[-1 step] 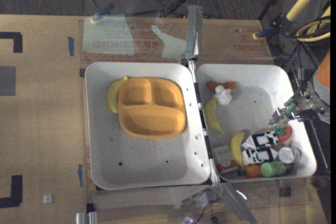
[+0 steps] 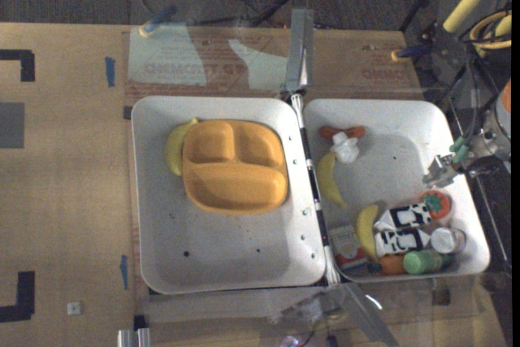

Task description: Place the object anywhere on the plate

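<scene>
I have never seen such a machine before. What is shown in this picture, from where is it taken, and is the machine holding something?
The picture comes from one fixed camera above a bench, looking down at a slant. On the bench sit two shallow white bins side by side. The left bin holds an orange plate with three compartments, and a yellow banana partly tucked under the plate's left edge. The right bin holds small toy foods: another banana, a white bottle, a black-and-white carton, a green bottle and others crowded in its near right corner. The machine is a robot arm reaching in from the right; its tool hovers over the right bin's right side. The tool is too small in the picture to tell what it is holding, if anything.
</scene>
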You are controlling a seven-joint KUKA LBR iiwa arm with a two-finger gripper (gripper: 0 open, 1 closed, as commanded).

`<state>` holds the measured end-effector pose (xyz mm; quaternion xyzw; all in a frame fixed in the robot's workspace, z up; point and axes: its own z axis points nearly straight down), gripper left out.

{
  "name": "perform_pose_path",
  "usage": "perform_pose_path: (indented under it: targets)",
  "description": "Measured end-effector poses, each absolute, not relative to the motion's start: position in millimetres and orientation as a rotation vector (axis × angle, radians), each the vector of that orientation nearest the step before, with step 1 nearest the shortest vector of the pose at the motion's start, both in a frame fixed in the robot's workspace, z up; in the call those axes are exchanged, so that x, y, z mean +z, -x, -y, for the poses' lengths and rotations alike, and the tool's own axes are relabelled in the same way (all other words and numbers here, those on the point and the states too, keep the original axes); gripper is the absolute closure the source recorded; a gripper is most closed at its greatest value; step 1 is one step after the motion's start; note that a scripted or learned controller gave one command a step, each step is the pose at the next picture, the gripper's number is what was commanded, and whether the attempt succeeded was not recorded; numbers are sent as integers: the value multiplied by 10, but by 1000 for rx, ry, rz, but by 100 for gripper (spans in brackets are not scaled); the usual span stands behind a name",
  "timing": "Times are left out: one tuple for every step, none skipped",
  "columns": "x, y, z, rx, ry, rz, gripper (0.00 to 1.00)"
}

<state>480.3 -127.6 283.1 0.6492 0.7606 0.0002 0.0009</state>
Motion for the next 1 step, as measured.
perform_pose_path:
  targets:
    - [2830,-4803,1275,0,-2038,-2389,0]
